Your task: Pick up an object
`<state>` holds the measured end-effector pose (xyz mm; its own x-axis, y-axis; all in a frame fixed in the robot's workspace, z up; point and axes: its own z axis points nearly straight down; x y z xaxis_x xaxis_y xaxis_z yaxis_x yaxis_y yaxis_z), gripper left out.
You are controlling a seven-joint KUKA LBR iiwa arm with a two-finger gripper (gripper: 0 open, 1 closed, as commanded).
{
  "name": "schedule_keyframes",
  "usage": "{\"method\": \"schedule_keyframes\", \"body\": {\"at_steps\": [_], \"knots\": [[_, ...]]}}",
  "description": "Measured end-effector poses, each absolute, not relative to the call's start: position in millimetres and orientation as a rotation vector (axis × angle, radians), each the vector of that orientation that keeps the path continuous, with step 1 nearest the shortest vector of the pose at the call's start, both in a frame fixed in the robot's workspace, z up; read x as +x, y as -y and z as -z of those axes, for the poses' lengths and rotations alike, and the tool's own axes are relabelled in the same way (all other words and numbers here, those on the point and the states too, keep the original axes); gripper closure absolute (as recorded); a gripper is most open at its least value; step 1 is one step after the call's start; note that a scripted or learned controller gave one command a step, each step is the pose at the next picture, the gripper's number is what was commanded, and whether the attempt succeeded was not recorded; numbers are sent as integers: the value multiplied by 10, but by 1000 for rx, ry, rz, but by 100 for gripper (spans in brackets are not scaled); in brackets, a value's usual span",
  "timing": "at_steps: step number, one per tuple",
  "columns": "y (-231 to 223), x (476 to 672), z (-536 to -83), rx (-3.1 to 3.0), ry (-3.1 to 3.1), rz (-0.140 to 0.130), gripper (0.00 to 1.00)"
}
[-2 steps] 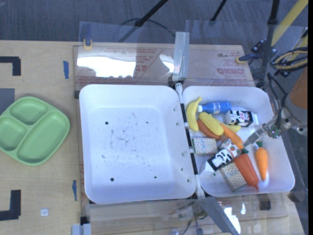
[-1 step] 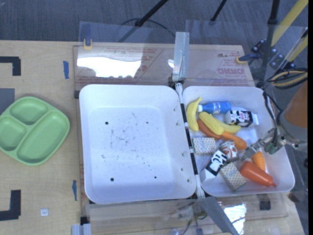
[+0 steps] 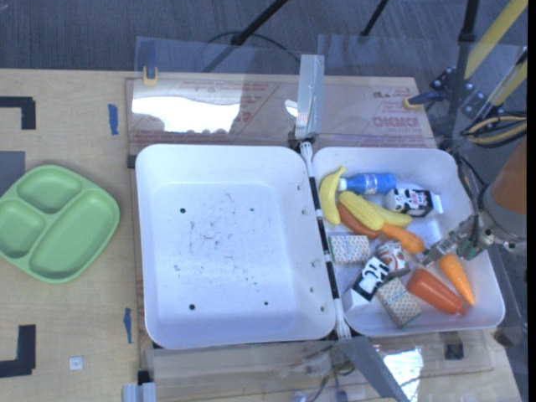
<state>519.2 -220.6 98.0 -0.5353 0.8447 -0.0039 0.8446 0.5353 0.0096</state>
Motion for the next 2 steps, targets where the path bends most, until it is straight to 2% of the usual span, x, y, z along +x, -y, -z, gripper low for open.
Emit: {"method": "schedule_keyframes", "body": {"at_steps": [1,2], "knots": [[1503,5392,-2031,1605,-2697,-2,100],[1505,5391,-2032,1606,-2697,-2,0]]}}
